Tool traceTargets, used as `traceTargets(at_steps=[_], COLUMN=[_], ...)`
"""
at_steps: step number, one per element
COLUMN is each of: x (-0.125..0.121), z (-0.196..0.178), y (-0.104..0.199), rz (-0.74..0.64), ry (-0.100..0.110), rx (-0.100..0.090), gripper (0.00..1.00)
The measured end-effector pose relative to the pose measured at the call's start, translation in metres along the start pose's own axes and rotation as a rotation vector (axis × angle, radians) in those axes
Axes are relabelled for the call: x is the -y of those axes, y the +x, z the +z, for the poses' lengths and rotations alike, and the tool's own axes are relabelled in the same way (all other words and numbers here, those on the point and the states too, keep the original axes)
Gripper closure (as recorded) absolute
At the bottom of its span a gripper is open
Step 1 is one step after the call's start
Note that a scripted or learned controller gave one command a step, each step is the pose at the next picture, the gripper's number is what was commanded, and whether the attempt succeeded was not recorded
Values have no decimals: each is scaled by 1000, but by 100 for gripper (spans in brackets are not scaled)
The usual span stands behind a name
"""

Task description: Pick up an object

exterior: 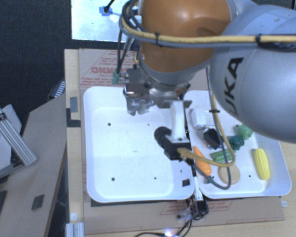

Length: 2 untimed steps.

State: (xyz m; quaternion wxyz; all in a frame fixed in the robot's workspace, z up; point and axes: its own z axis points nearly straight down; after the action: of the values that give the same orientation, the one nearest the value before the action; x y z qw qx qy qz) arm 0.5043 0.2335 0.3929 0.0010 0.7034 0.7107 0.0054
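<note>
Approach stage of a pick, with no object secured. The arm (187,28) enters from the upper right of the frame and carries the gripper (134,106) low over the upper middle of the left-hand bin (118,157), near that bin's far wall. Whether the gripper is released or clenched cannot be told from this angle, and nothing is seen held in it. All candidate objects lie in the right-hand bin (282,181), in the lower right of the frame and well apart from the gripper: a white piece (199,117), a green piece (244,131), an orange carrot (203,163) close to the divide between the bins, and a yellow corn cob (261,163) near the right wall. The next move probably calls for a shift toward the frame's right, centring above one object, then a descent. The corn cob, lying apart from its neighbours, appears the easiest target.
</note>
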Motion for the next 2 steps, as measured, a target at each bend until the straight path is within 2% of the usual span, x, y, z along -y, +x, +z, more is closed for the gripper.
traceTargets(at_steps=[1,2], x=[0,-49], z=[-7,-65], y=[-3,1], rz=[1,6], ry=[5,-1], rx=[4,3], gripper=[100,100])
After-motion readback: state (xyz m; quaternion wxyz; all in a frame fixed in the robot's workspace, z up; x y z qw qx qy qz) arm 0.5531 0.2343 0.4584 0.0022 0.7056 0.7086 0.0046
